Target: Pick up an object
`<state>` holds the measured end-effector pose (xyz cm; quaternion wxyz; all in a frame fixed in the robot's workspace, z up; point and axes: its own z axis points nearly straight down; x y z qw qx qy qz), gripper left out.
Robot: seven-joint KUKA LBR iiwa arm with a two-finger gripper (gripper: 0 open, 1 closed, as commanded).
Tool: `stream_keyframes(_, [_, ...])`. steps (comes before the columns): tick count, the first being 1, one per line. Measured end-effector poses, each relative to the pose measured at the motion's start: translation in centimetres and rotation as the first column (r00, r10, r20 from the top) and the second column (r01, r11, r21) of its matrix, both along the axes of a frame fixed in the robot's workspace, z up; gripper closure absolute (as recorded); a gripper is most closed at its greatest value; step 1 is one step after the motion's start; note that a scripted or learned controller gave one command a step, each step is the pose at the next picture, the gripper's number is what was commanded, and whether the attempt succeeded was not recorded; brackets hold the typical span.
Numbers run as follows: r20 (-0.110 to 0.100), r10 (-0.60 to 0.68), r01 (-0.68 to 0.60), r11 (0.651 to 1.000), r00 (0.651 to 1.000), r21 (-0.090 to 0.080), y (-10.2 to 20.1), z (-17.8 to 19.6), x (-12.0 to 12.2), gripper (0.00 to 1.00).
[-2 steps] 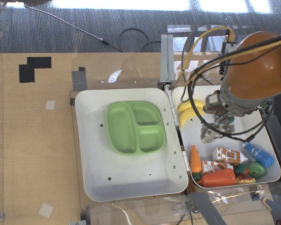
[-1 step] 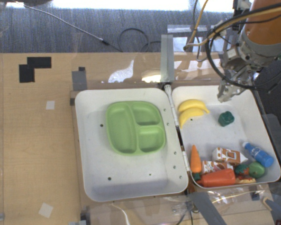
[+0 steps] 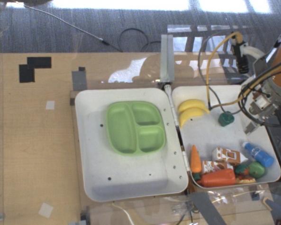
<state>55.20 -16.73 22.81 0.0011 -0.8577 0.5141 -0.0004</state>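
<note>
The grey arm with its orange band is hanging over the far right edge of the right-hand shallow white plastic bin [image 3: 205, 129], and the two-finger gripper [image 3: 253, 124] is sitting just above that bin's right wall, carrying nothing. I cannot tell from here whether its jaws are apart or together; they are too small and tangled with cables.

Nothing is being picked yet, so the choice of target is what matters. All the candidates are lying in that right-hand bin. The small dark green rounded lump [image 3: 226, 119] is resting alone on bare floor near the middle of the bin, well apart from the rest, and looks to me the easiest grasp: room for fingers on either side. The blue plastic bottle [image 3: 259, 155] is lying just below the gripper, against the bin's right wall, so one finger may be striking the wall there. The yellow plastic banana pair [image 3: 191, 111] is leaning on the bin's left wall. The orange plastic carrot [image 3: 195, 159], the red elongated toy [image 3: 218, 177] and the small brown-and-white carton [image 3: 226, 155] are crowding the near edge, touching one another, so a descent there risks pinching two at once.

The pale green divided plastic plate [image 3: 134, 127] is lying outside this bin, in the neighbouring one to its left.
</note>
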Motion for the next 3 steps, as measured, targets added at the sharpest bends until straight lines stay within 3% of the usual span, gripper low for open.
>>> stream_keyframes(1, [0.002, 0.151, -0.151, 0.989, 0.989, 0.001, 0.4, -3.8, 3.2, 1.0])
stream_keyframes(2, [0.003, 0.15, -0.15, 0.989, 0.989, 0.001, 0.4, -3.8, 3.2, 0.0])
stream_keyframes(3, [0.013, 0.108, -0.108, 0.994, 0.994, -0.001, 2.8, -13.8, 11.7, 0.0])
